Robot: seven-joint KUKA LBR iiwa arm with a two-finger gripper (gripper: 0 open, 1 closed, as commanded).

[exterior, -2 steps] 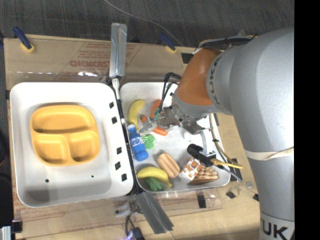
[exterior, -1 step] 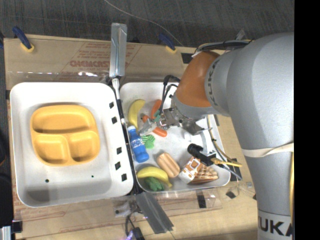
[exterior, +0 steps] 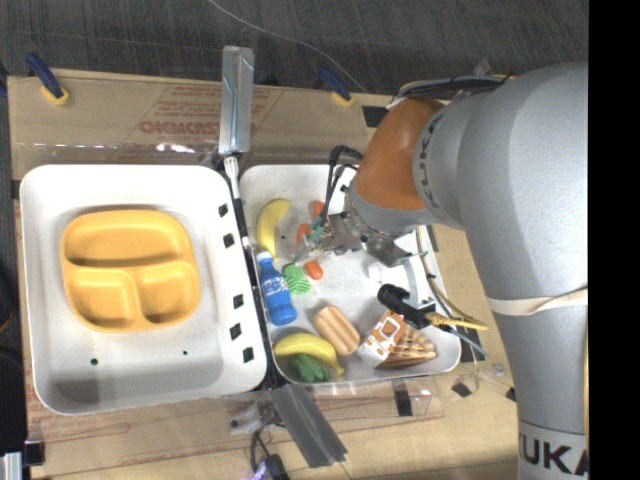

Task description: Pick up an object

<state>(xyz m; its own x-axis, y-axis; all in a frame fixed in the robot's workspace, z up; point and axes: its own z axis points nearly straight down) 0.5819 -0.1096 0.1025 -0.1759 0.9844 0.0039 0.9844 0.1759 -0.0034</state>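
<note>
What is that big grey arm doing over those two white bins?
The grey robot arm reaches into the right bin, its hand low among toy foods: a banana, a blue bottle, a hot dog. Whether it has caught anything, I cannot tell. The left bin holds a yellow tray.

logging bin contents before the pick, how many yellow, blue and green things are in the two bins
Yellow: 3 (yellow plastic divided tray, far yellow plastic banana, near yellow plastic banana)
Blue: 1 (blue plastic bottle)
Green: 2 (small green piece beside the bottle, green piece against the near banana)
Total: 6
</note>
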